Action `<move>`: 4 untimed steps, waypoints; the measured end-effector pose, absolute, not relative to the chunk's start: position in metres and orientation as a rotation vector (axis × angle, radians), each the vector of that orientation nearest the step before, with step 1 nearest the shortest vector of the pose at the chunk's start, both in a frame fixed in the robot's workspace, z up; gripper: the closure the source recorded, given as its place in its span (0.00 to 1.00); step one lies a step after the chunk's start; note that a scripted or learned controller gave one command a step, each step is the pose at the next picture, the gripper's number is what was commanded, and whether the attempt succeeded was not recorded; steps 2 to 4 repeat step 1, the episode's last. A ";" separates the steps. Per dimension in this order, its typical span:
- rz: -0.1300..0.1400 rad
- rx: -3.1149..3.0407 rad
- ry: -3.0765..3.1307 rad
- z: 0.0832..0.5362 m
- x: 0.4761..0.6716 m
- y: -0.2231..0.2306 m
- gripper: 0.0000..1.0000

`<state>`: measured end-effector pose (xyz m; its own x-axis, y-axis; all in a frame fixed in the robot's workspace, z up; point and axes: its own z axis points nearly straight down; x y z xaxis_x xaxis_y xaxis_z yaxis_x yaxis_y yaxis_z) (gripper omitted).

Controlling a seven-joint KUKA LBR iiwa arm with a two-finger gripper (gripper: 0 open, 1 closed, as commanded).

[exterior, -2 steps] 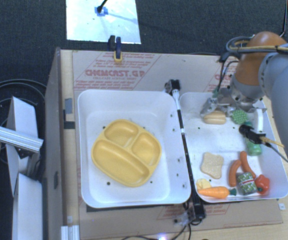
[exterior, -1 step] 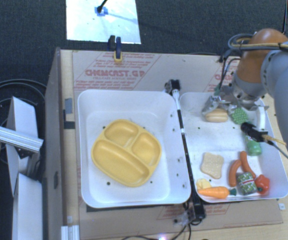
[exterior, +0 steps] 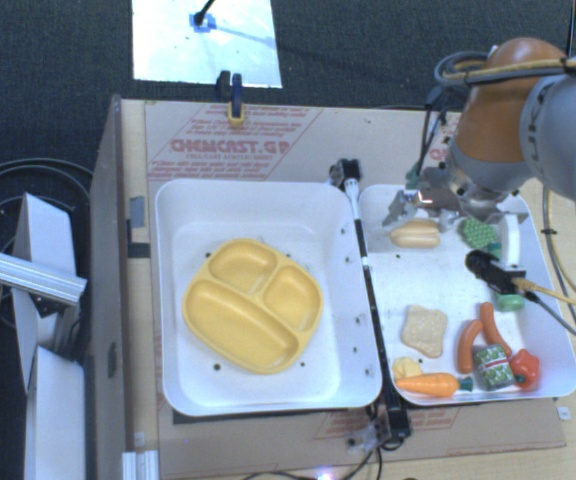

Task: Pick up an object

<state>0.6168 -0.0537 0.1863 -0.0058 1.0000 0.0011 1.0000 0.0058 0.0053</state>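
two white bins side by side on a bench topped with a printed cardboard sheet (exterior: 233, 146). left bin (exterior: 183, 218) holds one yellow divided plate (exterior: 253, 303), lying flat near its middle, three compartments facing up.

right bin (exterior: 438, 278) has all the small stuff. grey arm (exterior: 558, 118) comes in from the right, and its orange band (exterior: 498, 98) sits over the bin's far end. gripper (exterior: 418, 206) is low over the far left corner of the right bin, right above the bread roll (exterior: 415, 234). can't tell whether the gripper is spread or closed, and can't tell whether it touches the roll. the roll lies flat on the bin floor, close to the wall between the two bins.

other items in the right bin:
- green knobbly piece (exterior: 480, 234) just right of the roll, apart from it
- slice of toast (exterior: 425, 330) mid-bin, flat
- two orange sausages (exterior: 468, 346) (exterior: 495, 326) right of the toast, side by side
- small green can (exterior: 490, 361) at the near ends of the sausages, with a red piece (exterior: 525, 368) touching its right side
- carrot (exterior: 435, 384) along the near wall, tip pointing left
- small yellow piece (exterior: 406, 367) just above the carrot's tip, at the near left corner
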 end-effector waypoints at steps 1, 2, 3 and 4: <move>0.003 2.216 2.223 0.248 0.585 -0.051 1.00; 0.003 2.216 2.223 0.248 0.585 -0.051 1.00; 0.003 2.216 2.223 0.248 0.585 -0.051 1.00; 0.003 2.216 2.223 0.248 0.585 -0.051 1.00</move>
